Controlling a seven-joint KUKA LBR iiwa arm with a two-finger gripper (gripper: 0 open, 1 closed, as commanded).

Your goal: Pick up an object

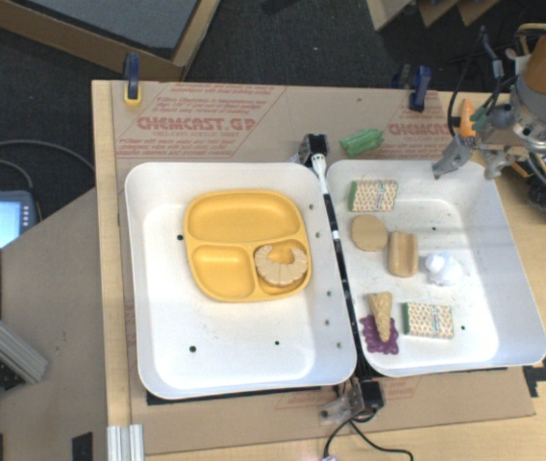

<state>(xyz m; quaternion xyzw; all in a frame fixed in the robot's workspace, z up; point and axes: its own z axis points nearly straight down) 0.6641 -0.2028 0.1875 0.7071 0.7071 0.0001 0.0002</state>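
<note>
While the hand [469,154] hovers over the right bin's [504,286] far corner, its fingers look spread. Nothing sits between them.

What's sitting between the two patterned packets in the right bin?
In the camera view, between the upper packet and lower packet lie a tan disc and a tan block.

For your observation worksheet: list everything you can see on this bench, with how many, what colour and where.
Bins: 2, white, side by side on the bench.
Tray: 1, yellow, left bin.
Round food piece: 1, tan, tray's lower right compartment.
Packets: 2, patterned green, right bin, top and bottom.
Tan pieces: 3, right bin, middle.
White lump: 1, right bin.
Grapes: 1 bunch, purple, right bin bottom.
Green item: 1, behind the right bin.
Clamps: 2, blue, bench's far edge.
Pincer: 1, grey, over the right bin's top right corner.
</note>
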